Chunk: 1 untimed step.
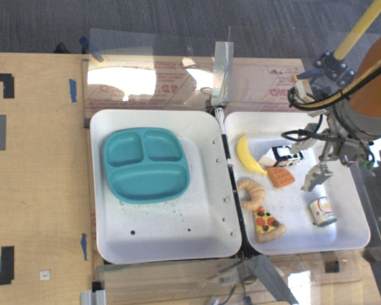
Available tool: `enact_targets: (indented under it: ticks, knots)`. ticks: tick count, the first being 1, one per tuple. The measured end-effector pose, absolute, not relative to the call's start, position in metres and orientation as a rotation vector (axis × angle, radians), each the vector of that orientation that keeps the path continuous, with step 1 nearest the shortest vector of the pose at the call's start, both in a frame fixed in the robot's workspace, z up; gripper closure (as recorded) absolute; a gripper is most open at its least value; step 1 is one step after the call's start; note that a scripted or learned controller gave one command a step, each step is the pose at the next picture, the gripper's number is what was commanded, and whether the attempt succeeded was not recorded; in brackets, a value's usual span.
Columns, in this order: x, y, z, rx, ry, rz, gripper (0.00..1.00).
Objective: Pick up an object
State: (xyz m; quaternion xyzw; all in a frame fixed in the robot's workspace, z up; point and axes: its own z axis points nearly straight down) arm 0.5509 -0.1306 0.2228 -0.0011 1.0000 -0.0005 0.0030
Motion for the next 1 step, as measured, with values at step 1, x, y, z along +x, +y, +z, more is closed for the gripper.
enact_targets:
  ticks: [1]
  knots:
    - [0.5485,-0.09,0.1096,0.12,3.141,0.003,0.0]
